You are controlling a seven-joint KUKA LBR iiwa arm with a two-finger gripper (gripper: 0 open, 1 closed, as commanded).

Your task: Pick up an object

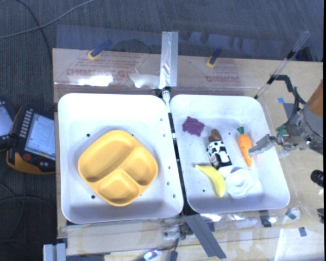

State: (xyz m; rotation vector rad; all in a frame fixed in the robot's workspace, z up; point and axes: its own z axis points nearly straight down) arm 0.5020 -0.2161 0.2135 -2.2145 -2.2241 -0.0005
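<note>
Two shallow white bins sat side by side on the counter (65,69). The left bin (70,118) held a yellow divided plate (118,167) with three compartments, lying roughly in the middle of the bin floor.

The right bin (271,189) held all the small items, grouped toward its centre and near side. A purple piece (193,126) lay toward the far left of the bin, apart from the rest. A brown item (214,134) lay just beside a black-and-white toy (219,154), the two seeming to touch end to end. An orange carrot (244,145) with a green top lay to the right of that toy, close but separate, its long axis running far to near. A yellow banana (214,178) lay on the near side, its end touching or nearly touching a white rounded object (239,182); contact could not be told for certain.

The claw (261,144) was at the right rim of the right bin, low over the wall, just beside the carrot's right side. Nothing was seen between its fingers. Whether it was released or clenched could not be told: the fingers were too small and blurred against the rim. The orange band (317,99) of the arm showed at the right edge.

A handheld pendant (32,140) lay on the floor left of the counter.
</note>
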